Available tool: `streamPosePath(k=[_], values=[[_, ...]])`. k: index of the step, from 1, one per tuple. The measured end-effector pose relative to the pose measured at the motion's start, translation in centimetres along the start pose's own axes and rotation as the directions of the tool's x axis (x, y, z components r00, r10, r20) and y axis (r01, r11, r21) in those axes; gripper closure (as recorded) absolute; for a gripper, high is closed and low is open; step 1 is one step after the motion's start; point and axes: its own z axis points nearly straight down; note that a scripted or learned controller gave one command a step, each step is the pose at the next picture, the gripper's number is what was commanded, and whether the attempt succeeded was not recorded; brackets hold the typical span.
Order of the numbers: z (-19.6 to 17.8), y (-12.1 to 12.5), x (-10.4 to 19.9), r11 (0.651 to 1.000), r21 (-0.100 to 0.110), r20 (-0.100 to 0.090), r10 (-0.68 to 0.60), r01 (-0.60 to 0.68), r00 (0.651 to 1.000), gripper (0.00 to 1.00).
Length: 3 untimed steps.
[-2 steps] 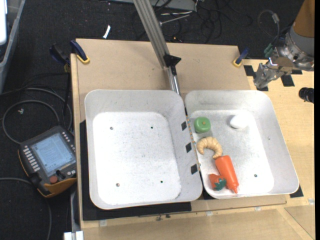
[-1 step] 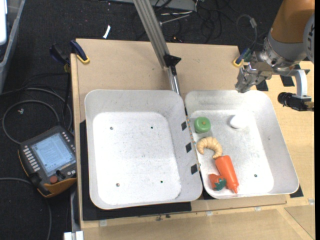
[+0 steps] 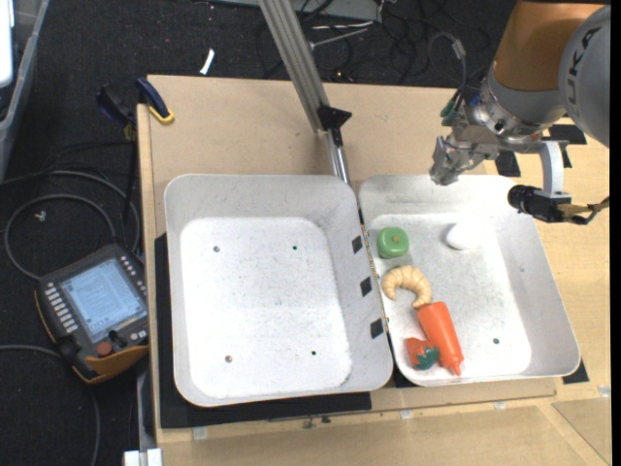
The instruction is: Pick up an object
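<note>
Grey end effector (image 3: pixel 448 168) blurs above right bin (image 3: pixel 543 289); fingertips indistinct.

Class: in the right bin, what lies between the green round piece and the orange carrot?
The camera view shows a pale croissant between the green round piece and the carrot.

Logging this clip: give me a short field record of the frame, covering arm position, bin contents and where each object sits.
arm: reaches in from the right, gripper above the far edge of the right bin
holding: nothing seen between the jaws
right bin contents: green round piece, white round object, croissant, toy carrot, small red piece
layout: green piece, croissant, carrot and red piece line the bin's left side; white object sits apart, nearer the gripper
left bin: white, beside the right bin
beside bench: teach pendant on the floor
</note>
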Motion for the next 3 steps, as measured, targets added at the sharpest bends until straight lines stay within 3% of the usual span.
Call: streamPosePath(k=[2,3], values=[[-0.1,-0.4,10.7,1.000,-0.002,0.000,-0.001,0.001,1.000,1.00],[1.6,-1.3,16.6,1.000,0.002,-0.001,-0.002,0.002,1.000,1.00]])
